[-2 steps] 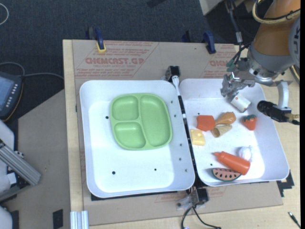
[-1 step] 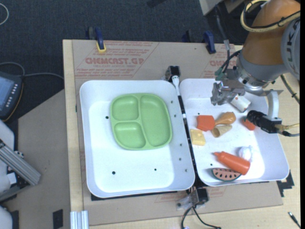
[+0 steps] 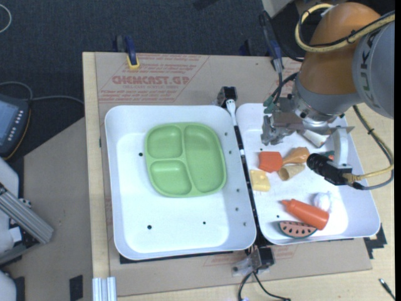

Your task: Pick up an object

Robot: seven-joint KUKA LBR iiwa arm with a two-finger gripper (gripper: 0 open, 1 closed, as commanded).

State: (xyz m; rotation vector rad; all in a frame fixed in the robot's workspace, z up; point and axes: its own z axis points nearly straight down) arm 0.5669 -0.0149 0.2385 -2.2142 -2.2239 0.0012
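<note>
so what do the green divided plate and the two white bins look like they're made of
The green divided plate looks like moulded plastic with a matte finish: one even colour, soft rounded compartment walls, hardly any glare. The two white bins look like thin formed plastic, slightly glossy, with rounded rims; painted metal can't be ruled out.

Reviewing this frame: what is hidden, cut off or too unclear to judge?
- Gripper, camera view: dark and small against the wrist; its state is unreadable.
- Right bin: its upper part is covered by the arm.
- White object: too small to identify, partly behind the orange bottle.
- Arm: cut off by the right edge.
</note>
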